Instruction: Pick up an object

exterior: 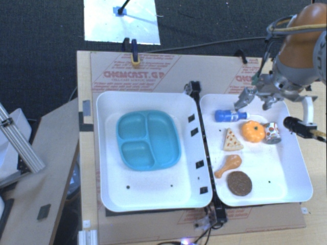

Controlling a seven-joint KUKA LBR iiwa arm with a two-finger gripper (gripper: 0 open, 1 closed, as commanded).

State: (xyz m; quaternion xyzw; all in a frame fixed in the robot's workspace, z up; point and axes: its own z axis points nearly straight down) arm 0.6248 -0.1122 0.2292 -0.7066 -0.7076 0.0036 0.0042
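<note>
Left of the black clip strip [200, 137] that joined the two bins, you had the left bin [110, 188], and on its floor lay a turquoise divided plate [148, 139] with three compartments, sitting a little toward the far side and well apart from the strip. Just right of the strip you had the right bin [296, 180], where all the loose items lay. Nearest the strip at the far end you would have seen a blue bottle [228, 116] lying on its side with its white cap pointing away from the strip. Nearer the camera along the strip lay a yellow cheese wedge [232, 140], then a tan drumstick [228, 166] with its thin end toward the strip, then a round brown cookie [239, 183]. Farther right of the strip, beside the wedge, sat a small orange pumpkin [253, 131], and just beyond it a small can with a red and white label [272, 132] lay tilted, close to the pumpkin.

Above the far part of that bin you had the gripper [255, 100], with its two fingers spread apart and nothing between them. One fingertip hung just over the bottle's capped end; the other hung over bare bin floor beyond the pumpkin.
</note>
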